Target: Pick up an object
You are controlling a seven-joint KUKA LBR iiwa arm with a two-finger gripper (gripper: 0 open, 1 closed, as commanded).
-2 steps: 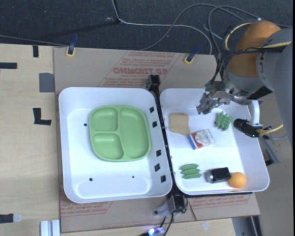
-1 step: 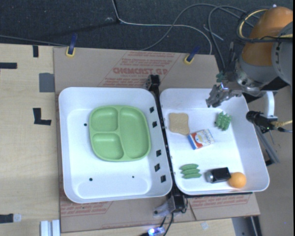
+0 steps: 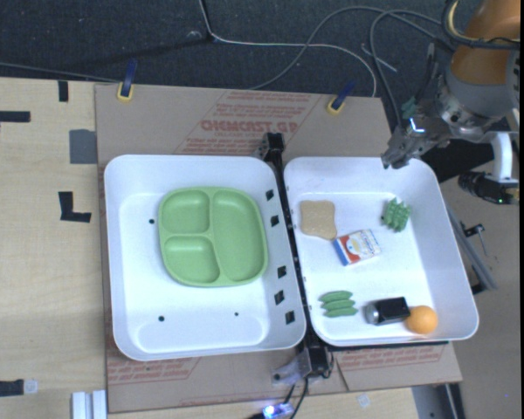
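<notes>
The right bin holds a tan slice of bread, a small red, white and blue carton, a green leafy toy, green pea pods, a black block and an orange. My gripper hangs over the bin's far right corner, above and clear of all of them. Nothing shows between its dark fingers.
The left bin holds a green divided plate. A black hinge strip runs between the bins. Cables trail over the dark cloth behind the bench. Both bins rest on a cardboard sheet.
</notes>
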